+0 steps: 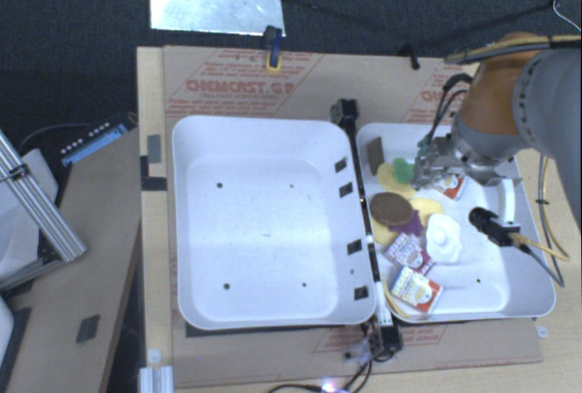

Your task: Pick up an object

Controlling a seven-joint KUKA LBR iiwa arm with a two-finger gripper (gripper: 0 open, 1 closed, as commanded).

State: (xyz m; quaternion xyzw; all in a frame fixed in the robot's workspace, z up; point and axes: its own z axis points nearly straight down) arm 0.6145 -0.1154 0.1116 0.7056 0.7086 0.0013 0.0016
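You are in the reach step: the gripper (427, 166) is low in the right bin (527, 291), at the top of the pile. Nothing is seen between its tips, so count the pick as not yet done. If the jaws are spread or pressed together, I cannot tell; the wrist covers them from above.

To do it well, choose one thing only. The yellow piece (400, 173) lies just beside the tips and is the nearest candidate. The brown disc (391, 207) is below it, near the bin's left wall, and the white piece (443, 236) is further toward the front. The packets (411, 271) at the front lie close together, so a grasp there can catch two or slip. Go down straight, close fully, then lift slowly and check that the thing rises with the tips.

The arm (536, 100) comes from the right, with its orange band (486, 95) above the wrist, and the wrist bends down steeply into the bin. The left bin (191, 200) plays no part now.
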